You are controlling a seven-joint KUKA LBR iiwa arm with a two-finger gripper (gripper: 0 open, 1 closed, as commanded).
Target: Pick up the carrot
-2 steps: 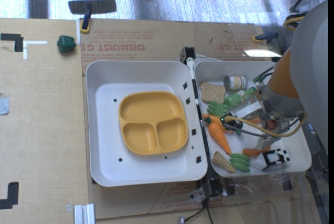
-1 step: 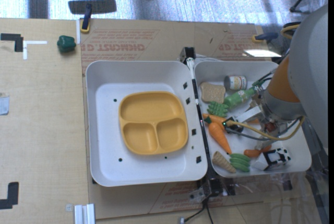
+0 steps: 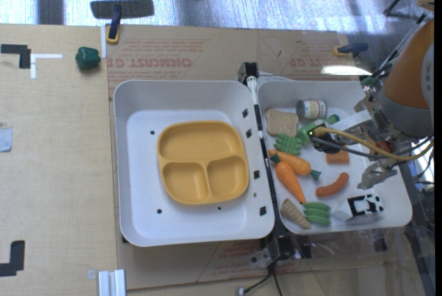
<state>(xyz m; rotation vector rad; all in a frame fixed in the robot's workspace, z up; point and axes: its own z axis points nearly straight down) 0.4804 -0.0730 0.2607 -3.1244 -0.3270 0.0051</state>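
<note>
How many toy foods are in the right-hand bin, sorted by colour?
Orange: 4, two carrots, a small orange block, a sausage
Green: 2, leafy piece, bean pods
Tan: 2, bread slice, cone-shaped piece
Pale jar: 1
Total: 9. Things under the arm cannot be counted.
</note>
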